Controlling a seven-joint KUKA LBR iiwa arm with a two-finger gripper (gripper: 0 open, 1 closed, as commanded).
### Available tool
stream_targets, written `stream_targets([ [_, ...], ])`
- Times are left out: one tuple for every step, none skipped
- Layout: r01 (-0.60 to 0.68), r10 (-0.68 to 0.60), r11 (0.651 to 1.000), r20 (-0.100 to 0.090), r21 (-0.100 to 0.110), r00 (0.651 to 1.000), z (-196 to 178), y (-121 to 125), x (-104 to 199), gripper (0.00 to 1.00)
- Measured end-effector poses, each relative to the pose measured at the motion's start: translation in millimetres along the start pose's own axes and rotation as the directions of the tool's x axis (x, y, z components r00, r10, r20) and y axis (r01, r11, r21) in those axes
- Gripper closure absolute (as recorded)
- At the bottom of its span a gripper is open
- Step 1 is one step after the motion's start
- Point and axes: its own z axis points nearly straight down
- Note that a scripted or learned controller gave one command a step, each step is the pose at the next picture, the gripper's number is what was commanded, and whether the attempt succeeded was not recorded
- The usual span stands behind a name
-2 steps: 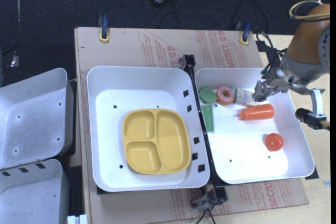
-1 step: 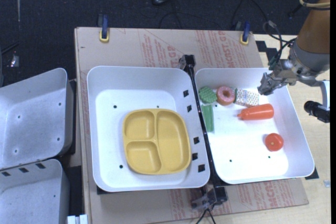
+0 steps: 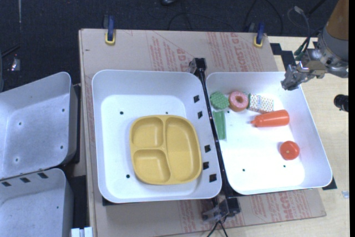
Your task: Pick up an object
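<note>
Hanging over the far right corner of the right bin [image 3: 310, 119], the tool [image 3: 290, 81] sits at the end of the grey arm that reaches in from the right, and whether it is open or closed cannot be told from this slant; nothing shows in its grip. Nearest to it, inside the same bin, a small speckled white block [image 3: 261, 102] lies just beside a pink ring-shaped doughnut [image 3: 239, 101], which in turn touches a round green piece [image 3: 219, 100] near the bin's left wall. Just below the block lies an orange carrot-shaped toy [image 3: 271, 119], set roughly crosswise in the bin. A long green piece [image 3: 220, 124] runs down from the round green one along the left wall. Nearer the camera and apart from the cluster, a red tomato-like ball [image 3: 289, 150] rests alone toward the right side. Across the divide, the left bin [image 3: 111, 119] holds a yellow sectioned plate [image 3: 165, 149] with three compartments, lying flat near its middle. Both bins stand side by side on a brown board [image 3: 144, 50] clamped at its far edge with yellow clips [image 3: 110, 37] on the tabletop [image 3: 333, 147].
</note>
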Motion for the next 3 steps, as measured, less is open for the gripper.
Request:
stream_targets([
  [0.003,-0.003,1.000,-0.003,0.005,1.000,-7.2,7.8,52.3,1.00],
  [0.005,-0.005,1.000,-0.004,0.008,1.000,8.5,11.7,107.2,1.00],
  [0.006,-0.006,1.000,-0.004,0.005,1.000,2.3,21.8,163.8,1.00],
])
